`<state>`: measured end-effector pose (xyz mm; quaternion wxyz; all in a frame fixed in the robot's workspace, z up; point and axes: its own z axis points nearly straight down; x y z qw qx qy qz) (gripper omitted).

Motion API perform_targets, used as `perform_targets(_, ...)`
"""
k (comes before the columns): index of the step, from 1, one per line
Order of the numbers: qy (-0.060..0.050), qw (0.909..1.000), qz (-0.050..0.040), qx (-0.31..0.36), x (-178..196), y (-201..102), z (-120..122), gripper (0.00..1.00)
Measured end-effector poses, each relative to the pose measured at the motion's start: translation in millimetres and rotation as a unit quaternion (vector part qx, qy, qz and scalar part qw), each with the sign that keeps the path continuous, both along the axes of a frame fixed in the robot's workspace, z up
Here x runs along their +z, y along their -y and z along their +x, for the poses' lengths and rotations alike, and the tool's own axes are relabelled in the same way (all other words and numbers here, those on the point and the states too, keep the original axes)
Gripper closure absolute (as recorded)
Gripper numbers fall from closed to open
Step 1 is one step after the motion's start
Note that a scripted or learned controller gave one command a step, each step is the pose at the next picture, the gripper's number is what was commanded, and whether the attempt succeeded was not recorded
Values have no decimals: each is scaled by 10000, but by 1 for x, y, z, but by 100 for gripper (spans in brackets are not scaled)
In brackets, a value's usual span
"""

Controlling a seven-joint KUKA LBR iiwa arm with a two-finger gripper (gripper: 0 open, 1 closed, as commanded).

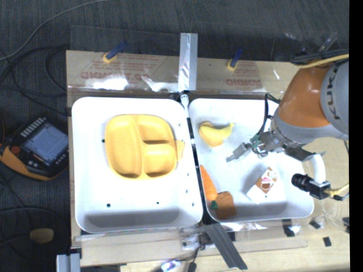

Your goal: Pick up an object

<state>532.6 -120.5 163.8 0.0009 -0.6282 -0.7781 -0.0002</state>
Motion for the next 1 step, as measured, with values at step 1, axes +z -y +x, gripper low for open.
perform_targets(1,-4,9997,-11,244,-43,63,-16,0)
